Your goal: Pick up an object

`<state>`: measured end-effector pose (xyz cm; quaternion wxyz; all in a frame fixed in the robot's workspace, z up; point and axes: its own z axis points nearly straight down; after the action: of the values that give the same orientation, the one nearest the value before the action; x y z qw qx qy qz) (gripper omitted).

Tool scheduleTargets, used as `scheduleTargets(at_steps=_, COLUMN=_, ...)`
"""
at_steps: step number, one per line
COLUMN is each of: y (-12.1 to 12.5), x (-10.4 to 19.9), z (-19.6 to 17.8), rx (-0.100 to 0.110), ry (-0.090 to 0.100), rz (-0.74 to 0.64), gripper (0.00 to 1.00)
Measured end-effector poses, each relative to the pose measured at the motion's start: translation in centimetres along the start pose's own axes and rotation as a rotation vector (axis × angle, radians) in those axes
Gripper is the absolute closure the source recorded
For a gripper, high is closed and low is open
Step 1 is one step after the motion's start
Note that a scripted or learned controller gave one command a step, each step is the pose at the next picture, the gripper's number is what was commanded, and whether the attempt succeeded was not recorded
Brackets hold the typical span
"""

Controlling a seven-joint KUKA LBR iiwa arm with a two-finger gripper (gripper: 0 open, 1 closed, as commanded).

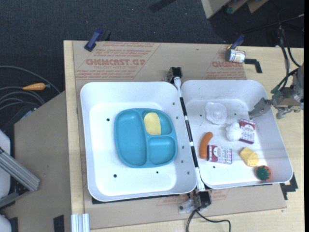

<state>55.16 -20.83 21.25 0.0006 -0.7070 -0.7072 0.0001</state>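
Observation:
The right bin point(270, 144) holds several small items: a clear plastic cup point(216, 112), a white crumpled piece point(233, 132), a red-and-white carton point(247, 131), an orange sausage point(206, 144), a red-and-white packet point(220, 154), a yellow wedge point(249, 156) and a red-and-green berry point(262, 173). My gripper point(259, 108) reaches in from the right over the bin's upper right part, up and to the right of the carton. Nothing shows held in it.
The left bin point(96, 168) carries a blue divided tray point(145, 138) with a yellow piece point(152, 123) in its upper right compartment. A black hinge strip point(186, 124) runs between the bins. A small can point(236, 56) and a blue clamp point(93, 40) lie on the board behind.

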Motion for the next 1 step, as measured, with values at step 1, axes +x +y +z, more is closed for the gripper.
scheduleTargets(at_steps=1, y=3.57, x=3.01, z=12.39, rx=-0.01, ry=-0.002, rz=-0.002, gripper=0.0)
